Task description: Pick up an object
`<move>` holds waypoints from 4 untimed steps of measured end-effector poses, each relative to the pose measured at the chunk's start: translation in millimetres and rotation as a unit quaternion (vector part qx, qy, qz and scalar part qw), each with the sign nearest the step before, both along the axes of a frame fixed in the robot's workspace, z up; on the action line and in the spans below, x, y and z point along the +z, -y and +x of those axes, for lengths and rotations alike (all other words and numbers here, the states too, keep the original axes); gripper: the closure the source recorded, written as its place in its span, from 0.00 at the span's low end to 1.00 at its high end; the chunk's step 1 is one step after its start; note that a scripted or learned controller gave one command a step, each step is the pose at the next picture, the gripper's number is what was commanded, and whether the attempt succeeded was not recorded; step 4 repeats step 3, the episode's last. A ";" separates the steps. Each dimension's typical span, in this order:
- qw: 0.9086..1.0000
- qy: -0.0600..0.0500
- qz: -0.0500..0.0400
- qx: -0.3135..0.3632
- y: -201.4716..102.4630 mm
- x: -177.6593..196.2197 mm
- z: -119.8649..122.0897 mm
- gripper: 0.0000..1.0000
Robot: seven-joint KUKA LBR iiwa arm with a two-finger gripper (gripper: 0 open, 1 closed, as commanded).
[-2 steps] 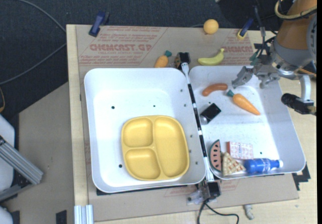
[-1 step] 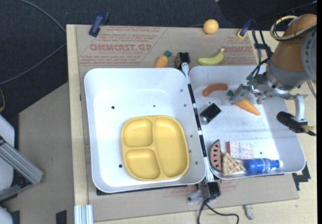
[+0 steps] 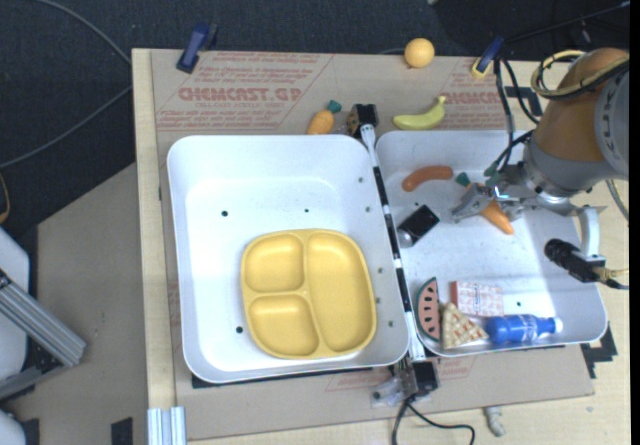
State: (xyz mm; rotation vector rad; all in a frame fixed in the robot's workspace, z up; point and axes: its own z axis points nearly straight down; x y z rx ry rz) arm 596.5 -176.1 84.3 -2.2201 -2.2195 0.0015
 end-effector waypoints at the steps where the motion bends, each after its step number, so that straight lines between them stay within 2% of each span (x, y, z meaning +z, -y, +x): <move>1: 1.000 0.001 0.000 0.000 0.1 10.5 0.7 1.00; 2: 1.000 -0.021 -0.001 -0.007 -73.1 1.7 61.7 1.00; 3: 1.000 0.002 0.000 0.001 -135.0 101.5 15.6 1.00; 4: 1.000 0.002 0.000 0.001 -135.0 101.5 15.6 1.00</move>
